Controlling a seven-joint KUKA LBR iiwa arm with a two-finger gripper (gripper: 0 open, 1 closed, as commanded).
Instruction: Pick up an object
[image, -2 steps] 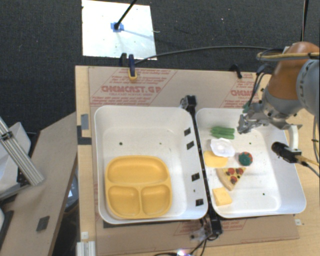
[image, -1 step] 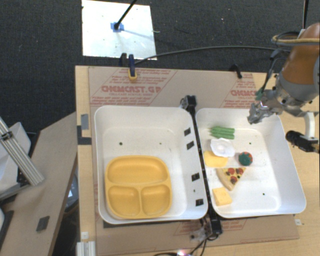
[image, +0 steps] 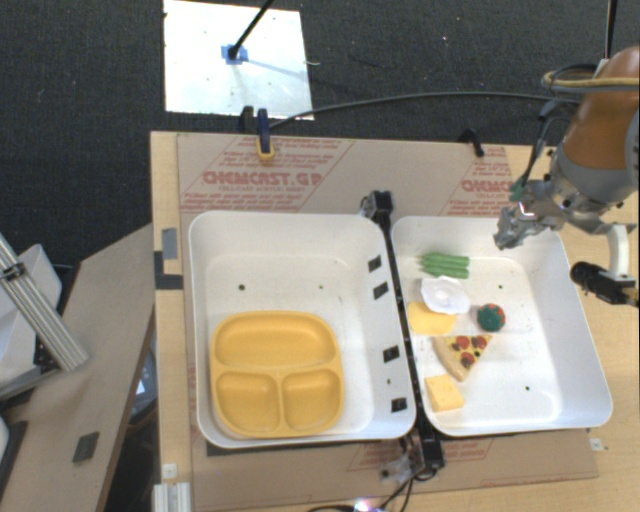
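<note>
While the arm reaches in from 3 o'clock, the scene is laid out as follows.

Arm: a grey body with an orange band (image: 607, 115) is seen at the 2 o'clock corner of the view.
Gripper: the gripper (image: 510, 232) is held above the far edge of the right bin (image: 575, 340), at about 1 o'clock of that bin; nothing is seen between its fingers, and whether it is open or closed cannot be told.
Green piece: a green ridged piece (image: 445, 264) is found at 11 o'clock in the right bin, near the gripper but apart from it.
White piece: a white rounded piece (image: 444, 295) is placed just below the green one, overlapping a yellow slab (image: 428, 321).
Ball: a small green and red ball (image: 490, 318) is seen near the bin's middle.
Pizza slice: a toy pizza slice (image: 462, 353) is laid toward 7 o'clock.
Yellow block: a yellow block (image: 444, 393) is set at 7 o'clock, just beside the slice.
Left bin: the left bin (image: 290, 245) is occupied by a yellow divided tray (image: 277, 372) toward 6 o'clock.
Bench: both bins are carried on the bench (image: 330, 165).
</note>
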